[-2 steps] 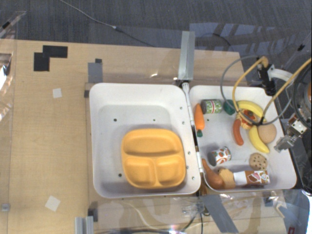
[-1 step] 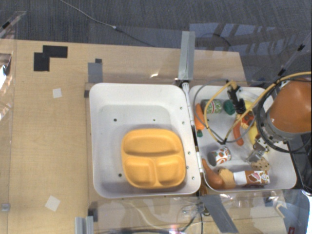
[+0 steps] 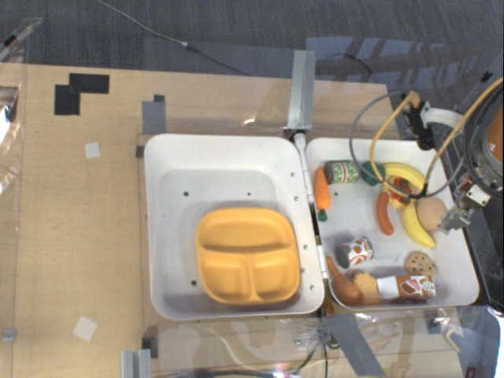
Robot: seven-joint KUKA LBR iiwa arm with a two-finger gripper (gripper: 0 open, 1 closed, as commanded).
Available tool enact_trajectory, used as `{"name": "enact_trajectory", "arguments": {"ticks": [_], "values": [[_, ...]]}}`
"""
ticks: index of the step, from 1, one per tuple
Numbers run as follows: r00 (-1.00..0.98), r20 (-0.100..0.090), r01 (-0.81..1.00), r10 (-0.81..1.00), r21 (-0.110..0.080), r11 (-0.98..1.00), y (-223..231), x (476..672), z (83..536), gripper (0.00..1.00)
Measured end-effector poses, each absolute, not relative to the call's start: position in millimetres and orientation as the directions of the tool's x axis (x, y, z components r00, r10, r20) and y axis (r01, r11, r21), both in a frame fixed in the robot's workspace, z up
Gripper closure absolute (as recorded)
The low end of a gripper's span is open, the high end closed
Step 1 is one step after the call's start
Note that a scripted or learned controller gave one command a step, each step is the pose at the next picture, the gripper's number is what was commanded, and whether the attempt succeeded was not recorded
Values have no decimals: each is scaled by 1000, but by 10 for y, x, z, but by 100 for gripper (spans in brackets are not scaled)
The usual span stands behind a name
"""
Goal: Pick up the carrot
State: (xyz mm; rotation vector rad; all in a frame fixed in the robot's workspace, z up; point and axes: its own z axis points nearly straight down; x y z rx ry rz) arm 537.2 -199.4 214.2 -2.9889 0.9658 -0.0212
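Orange carrot [image 3: 321,190] lies against the right bin's [image 3: 469,268] left wall, green can [image 3: 342,172] just beside it. Gripper [image 3: 459,211] over the bin's right edge; can't tell its state.

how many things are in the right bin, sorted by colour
In the right bin:
orange: 1, the carrot
yellow: 1, the banana
red: 1, the sausage
green: 1, the can
tan or brown: 4, the egg, cookie, bread roll, bottle
white: 1, the small cup
total: 9
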Motion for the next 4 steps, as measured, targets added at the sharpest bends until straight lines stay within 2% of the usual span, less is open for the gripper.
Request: {"name": "enact_trajectory", "arguments": {"ticks": [1,2,3,4], "values": [[937,11,-349,-349,-3,-937,-2047,5017,2946,100],[886,-12,-464,-464,-5,-886,-1467,5478,1641,100],[964,2,-267,-267,-1,-964,-2057,5112,1030,100],[973,7,-229,-229,-3,-973,-1733,5396,1703,100]]}}
